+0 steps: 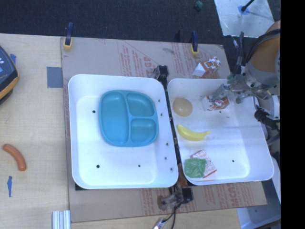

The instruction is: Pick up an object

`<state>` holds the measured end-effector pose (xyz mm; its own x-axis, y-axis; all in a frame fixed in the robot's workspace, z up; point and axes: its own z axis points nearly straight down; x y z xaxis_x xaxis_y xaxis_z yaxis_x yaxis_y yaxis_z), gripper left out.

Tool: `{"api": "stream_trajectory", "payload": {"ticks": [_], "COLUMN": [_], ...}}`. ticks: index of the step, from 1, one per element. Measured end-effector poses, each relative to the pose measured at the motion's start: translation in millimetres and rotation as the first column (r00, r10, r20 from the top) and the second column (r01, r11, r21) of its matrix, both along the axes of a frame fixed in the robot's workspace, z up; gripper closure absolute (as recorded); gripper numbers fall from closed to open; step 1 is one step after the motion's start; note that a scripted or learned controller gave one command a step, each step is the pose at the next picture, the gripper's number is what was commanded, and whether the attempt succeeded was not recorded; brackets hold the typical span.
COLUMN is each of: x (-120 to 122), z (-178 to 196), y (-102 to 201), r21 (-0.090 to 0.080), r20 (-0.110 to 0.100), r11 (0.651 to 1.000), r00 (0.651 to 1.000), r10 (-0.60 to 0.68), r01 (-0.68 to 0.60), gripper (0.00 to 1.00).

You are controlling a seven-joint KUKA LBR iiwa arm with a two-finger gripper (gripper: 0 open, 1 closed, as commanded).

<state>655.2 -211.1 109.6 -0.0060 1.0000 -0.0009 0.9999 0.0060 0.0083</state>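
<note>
I log the gripper [228, 90] at the right bin's [259, 142] far rim, fingers pinched on a crinkled snack packet [217, 102], with a tan ball [182, 107], banana [192, 133] and green packet [196, 167] leftward, open floor beyond.

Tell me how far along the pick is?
Done: the gripper has reached the right bin, by the wrapper. In hand: nothing visibly lifted; the wrapper lies on the bin floor. Left: grasp and raise something; the banana, ball and green packet lie untouched.
</note>
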Motion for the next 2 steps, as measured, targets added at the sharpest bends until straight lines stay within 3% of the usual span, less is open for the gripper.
{"api": "stream_trajectory", "payload": {"ticks": [1,2], "x": [6.9,9.2], "z": [-5.7,9.8], "y": [40.5,37.3], "r21": [-0.011,-0.016], "r20": [0.01,0.016], "r11": [1.0,1.0], "r00": [1.0,1.0], "r10": [-0.003,-0.002], "r01": [0.003,0.002], "gripper": [0.0,1.0]}}
